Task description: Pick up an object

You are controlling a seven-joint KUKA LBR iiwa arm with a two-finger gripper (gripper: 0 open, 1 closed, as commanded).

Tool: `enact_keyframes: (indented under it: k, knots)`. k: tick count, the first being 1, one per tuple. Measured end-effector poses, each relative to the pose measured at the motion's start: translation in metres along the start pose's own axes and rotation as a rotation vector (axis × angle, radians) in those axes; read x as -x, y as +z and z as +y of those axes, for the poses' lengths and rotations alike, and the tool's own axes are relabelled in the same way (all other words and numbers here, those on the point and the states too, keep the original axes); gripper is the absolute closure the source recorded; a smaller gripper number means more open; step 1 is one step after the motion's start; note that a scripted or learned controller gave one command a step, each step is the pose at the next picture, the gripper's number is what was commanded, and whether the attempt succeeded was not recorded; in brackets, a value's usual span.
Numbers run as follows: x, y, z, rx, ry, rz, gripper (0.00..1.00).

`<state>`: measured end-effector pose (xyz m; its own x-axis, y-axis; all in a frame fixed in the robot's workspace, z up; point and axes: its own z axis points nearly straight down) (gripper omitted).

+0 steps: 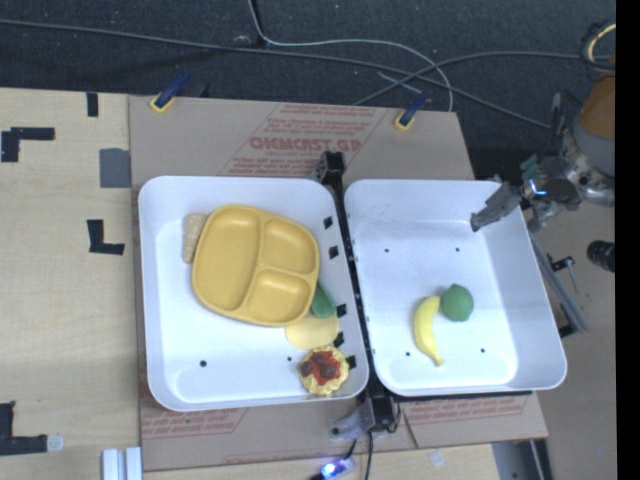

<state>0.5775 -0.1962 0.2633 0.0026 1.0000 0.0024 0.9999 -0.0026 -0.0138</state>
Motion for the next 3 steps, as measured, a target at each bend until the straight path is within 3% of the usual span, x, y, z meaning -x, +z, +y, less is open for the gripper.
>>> enact_keyframes:
  k: [1,3]
  knots:
    - [-0.001,-0.008,0.002,0.012,-0.004,-0.003,0.00]
    - [0.011,0.090,0.011,0.009,-0.004,-0.003,0.00]
